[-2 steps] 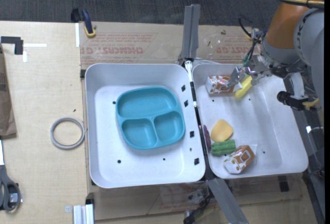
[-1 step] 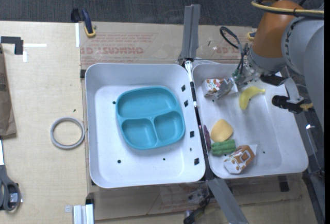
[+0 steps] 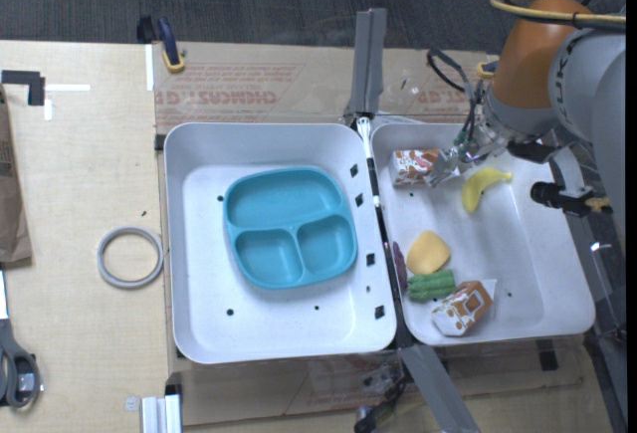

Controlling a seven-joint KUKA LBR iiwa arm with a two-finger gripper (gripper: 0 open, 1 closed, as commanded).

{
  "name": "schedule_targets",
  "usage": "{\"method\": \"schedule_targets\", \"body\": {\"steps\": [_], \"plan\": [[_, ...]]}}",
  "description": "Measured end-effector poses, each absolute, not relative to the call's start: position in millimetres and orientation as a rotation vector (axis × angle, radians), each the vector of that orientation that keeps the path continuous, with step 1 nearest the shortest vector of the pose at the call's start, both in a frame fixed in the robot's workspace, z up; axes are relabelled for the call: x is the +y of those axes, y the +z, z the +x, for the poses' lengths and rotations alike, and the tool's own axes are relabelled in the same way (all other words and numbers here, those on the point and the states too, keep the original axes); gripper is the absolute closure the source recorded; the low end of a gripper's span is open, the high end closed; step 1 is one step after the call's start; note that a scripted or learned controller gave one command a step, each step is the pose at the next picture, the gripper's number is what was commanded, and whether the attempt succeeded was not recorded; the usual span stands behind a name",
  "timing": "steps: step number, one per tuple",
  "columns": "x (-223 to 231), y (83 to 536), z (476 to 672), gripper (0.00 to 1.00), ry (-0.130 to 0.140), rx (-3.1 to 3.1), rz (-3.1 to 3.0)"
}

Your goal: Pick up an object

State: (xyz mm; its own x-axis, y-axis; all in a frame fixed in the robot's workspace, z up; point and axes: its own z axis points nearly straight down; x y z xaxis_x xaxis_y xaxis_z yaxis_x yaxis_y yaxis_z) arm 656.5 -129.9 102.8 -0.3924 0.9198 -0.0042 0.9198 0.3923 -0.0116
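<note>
We see the gripper (image 3: 453,160) low in the right bin (image 3: 542,267), touching a small red-and-white packet (image 3: 414,166); we cannot tell how it is set. A banana (image 3: 483,187) lies just beside it.

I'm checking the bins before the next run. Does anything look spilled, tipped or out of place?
Nothing looks spilled. In the right bin, the small carton lies on its side, against the green item.

Both shallow white plastic bins (image 3: 189,252) look smooth with a slight sheen. Inside the left one, the turquoise three-compartment plastic tray (image 3: 290,227) appears matt. Left of it, the pale wooden benchtop (image 3: 75,172) looks dull.
</note>
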Motion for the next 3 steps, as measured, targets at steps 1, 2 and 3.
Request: {"method": "schedule_targets", "body": {"steps": [1,2,3], "plan": [[-46.7,192.6,650.9,1.0,0.0,-2.576,-1.802],[-47.0,192.1,650.6,0.0,0.001,-2.575,-1.802],[-31.3,191.5,659.1,0.0,0.001,-2.533,-1.861]]}}
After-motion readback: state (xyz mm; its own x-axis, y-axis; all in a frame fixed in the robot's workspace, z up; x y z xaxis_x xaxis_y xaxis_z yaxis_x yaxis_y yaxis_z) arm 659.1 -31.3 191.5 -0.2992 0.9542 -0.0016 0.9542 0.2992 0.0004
